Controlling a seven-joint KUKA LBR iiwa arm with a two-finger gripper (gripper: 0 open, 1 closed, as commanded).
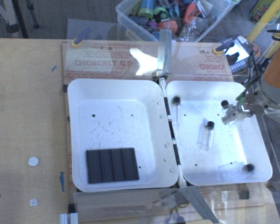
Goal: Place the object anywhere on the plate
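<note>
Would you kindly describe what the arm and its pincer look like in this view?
The arm at the right edge shows an orange-brown section with dark cables looping beside it. The pincer is small, metallic silver-grey, on a pale bracket with a small green spot.

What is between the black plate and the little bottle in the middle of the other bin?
In the camera view, the bins' joined rims lie between the black plate and the middle bottle; otherwise just white bin floor.

bench (23,101) | two white bins (79,90) side by side | white disc (33,161)
</note>
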